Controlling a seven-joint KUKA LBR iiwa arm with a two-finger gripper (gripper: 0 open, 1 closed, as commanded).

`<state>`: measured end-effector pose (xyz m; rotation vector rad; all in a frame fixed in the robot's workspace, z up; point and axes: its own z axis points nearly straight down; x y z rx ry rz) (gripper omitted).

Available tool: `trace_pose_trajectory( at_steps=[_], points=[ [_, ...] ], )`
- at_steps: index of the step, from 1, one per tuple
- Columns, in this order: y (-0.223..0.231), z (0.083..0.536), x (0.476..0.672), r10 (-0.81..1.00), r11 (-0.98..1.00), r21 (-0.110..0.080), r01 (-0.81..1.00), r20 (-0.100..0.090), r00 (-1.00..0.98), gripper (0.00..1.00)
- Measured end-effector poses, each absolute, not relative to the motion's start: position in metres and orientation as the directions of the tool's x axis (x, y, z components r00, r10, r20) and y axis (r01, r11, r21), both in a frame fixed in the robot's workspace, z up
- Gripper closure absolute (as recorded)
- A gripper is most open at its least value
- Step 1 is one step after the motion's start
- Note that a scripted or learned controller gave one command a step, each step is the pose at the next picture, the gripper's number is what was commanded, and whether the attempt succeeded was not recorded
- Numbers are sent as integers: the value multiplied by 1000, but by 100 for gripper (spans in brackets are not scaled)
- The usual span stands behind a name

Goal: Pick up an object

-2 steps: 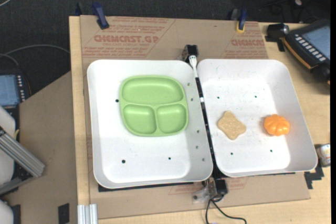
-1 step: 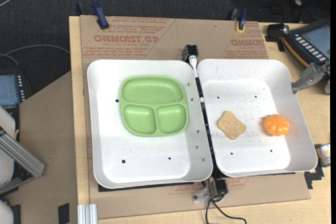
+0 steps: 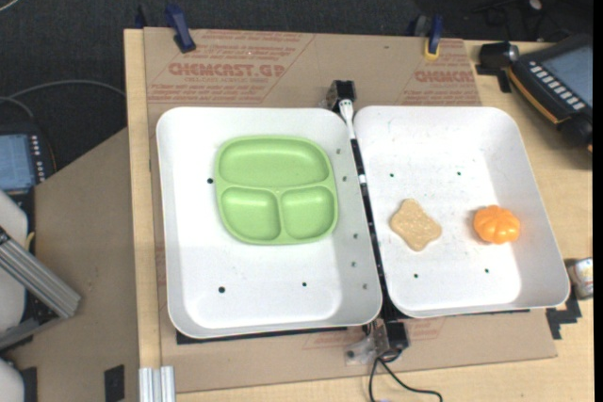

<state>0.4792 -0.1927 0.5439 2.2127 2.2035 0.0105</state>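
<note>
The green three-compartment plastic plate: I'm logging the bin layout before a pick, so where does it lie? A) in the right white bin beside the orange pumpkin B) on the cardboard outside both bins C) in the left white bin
C: the green three-compartment plastic plate lies in the left white bin, while the right white bin holds a tan cracker-shaped piece and a small orange pumpkin.

Two shallow white plastic bins [image 3: 188,278] are seen; light green three-compartment plate [image 3: 276,189], tan speckled toast-shaped piece [image 3: 415,225], orange pumpkin-shaped toy [image 3: 496,224], red-lettered brown cardboard sheet [image 3: 236,61].
</note>
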Motion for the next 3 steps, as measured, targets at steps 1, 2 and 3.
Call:
trace_pose_trajectory(
  at_steps=[1, 2, 3],
  points=[
    [-105, 494, 480, 1000, 8, -4, 1000, 2, -8, 0],
    [-158, 538, 480, 1000, -4, 8, 1000, -4, 4, 0],
    [43, 498, 479, 1000, 18, -4, 1000, 3, -18, 0]
  ],
)
